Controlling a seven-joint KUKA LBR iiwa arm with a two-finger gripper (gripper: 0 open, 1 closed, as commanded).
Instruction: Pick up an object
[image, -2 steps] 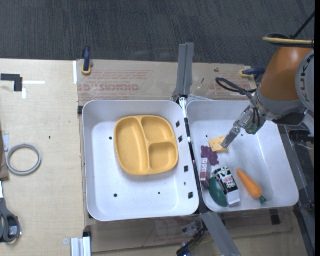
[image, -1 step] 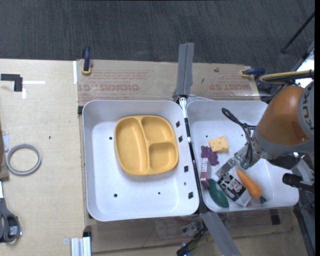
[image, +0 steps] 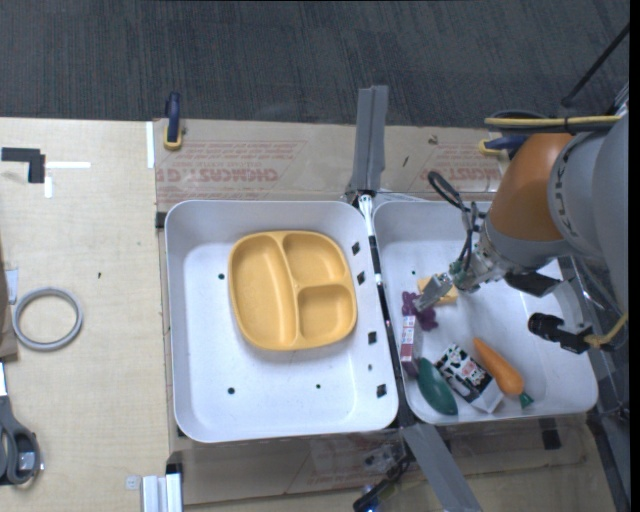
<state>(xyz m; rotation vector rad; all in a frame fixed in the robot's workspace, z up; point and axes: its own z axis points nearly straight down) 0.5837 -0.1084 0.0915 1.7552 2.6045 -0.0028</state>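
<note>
- The arm (image: 560, 190), grey with an orange band, reaches in from 3 o'clock over the right bin (image: 560, 400) on the worktop (image: 90, 230).
- The tool (image: 437, 292) sits low in that bin's left half, right beside a small yellow block (image: 446, 293) and just to 2 o'clock of a purple toy (image: 424, 312).
- Its tips blur into the yellow block, so whether the tool is spread, pressed together or pinching something cannot be told from this view.
- Other candidates lie towards 6 o'clock in the same bin: a slim red-and-white tube (image: 408, 336) along the left wall, a dark green piece (image: 436, 386), a black-and-white patterned toy (image: 464, 372) and an orange carrot (image: 499, 367).
- The left bin (image: 200, 400) carries a yellow divided plate (image: 293, 290), well apart from the tool.
- The step in hand looks like the reach-and-grasp stage: the tool is down at the yellow block, but nothing is seen lifted yet.
- The next move likely calls for a firm close on the block, then a straight rise; the purple toy lies close enough to be nudged or caught along with it.
</note>
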